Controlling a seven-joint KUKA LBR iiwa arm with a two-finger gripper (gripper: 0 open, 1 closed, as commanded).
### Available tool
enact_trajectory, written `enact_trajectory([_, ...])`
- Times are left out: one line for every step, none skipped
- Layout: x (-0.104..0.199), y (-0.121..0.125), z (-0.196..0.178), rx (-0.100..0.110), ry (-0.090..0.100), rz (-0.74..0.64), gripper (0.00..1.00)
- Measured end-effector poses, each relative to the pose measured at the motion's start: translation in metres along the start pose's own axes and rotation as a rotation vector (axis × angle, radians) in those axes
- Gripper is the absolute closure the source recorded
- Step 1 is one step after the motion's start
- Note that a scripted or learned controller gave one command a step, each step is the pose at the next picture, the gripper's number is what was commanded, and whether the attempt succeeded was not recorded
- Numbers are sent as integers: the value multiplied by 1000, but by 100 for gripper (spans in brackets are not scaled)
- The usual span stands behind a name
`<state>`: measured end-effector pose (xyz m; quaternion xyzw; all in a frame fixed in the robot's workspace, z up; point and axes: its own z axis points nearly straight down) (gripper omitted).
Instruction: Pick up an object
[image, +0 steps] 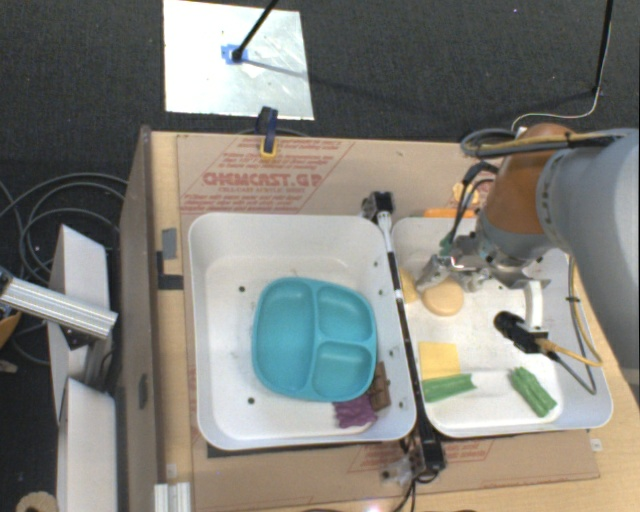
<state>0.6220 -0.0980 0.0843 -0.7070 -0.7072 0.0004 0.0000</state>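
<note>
Hovering low over the right bin (590, 405), the gripper (452, 268) sits right above the tan round piece (443, 298) at that bin's upper-left, just beside the divider between the bins. You can't tell from this angle how far the pincer is spread; the wrist and the orange band (515, 195) cover most of it. Nothing shows between the tips, so don't count anything as held.

My read: you're on the approach/descend step, with the tan piece as the likely target.

To do it well:
- Centre over the piece before closing. It's close to the bin wall, so keep the tips clear of the divider.
- It looks rounded and low, so it may squirt out of a shallow pinch. Go down far enough to get the tips past its widest part.
- Lift straight up, then check the view before you call it a pick.

Orientation: the tan piece is roughly oval, with its long axis running left-right in the view and no obvious pointing end. Closing across the short axis (top-bottom in view) looks like the safer bet.

Other candidates in the same bin: the yellow square (439, 358), the green stick (447, 387) lying near-horizontal, and the green piece (533, 391) lying diagonal.
</note>
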Motion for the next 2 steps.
enact_trajectory([7,-19,0,0,0,0,0])
enact_trajectory([7,-17,-12,-5,1,-1,100])
